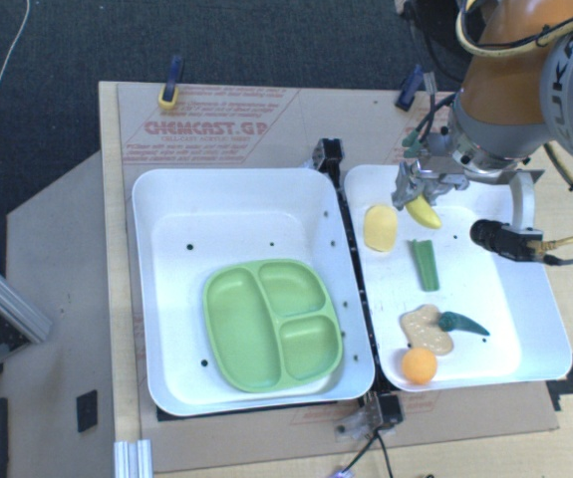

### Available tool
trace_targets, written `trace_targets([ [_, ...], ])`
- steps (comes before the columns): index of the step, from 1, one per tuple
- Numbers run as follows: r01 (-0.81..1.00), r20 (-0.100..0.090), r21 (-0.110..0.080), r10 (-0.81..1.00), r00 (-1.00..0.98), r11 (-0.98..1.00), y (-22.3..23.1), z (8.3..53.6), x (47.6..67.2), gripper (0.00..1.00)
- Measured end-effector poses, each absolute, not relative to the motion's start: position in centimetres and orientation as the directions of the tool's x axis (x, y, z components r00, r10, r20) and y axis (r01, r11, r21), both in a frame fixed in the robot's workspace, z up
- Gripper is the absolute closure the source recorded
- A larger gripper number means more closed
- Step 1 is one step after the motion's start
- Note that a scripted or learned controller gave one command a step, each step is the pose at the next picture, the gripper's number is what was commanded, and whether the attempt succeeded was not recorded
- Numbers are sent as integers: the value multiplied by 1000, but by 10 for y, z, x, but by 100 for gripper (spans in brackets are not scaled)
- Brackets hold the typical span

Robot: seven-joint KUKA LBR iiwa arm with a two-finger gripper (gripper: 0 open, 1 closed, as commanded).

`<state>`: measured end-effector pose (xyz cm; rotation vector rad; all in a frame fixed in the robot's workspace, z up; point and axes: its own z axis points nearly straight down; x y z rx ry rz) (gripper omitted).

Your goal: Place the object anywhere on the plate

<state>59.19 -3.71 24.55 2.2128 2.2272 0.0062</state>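
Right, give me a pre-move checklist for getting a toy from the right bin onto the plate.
1. Green three-compartment plastic plate free to receive a toy: ok, it lies flat in the left white bin.
2. Tool over the right white bin: ok, above its far end.
3. Target under the tool: ok, the small yellow banana-shaped toy lies right at it.
4. Toy held between the fingers: cannot tell.
5. Crowding near the target: not ok, the pale yellow lemon-shaped toy and the green stick-shaped toy lie close.
6. Divider between the bins to cross: cannot tell if the lift will pass.
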Motion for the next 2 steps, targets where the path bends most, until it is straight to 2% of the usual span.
trace_targets([
  [1,1000,1,2,1000,-6,6,18,234,603,100],
  [2,1000,2,3,1000,-6,6,72,238,604,100],
])
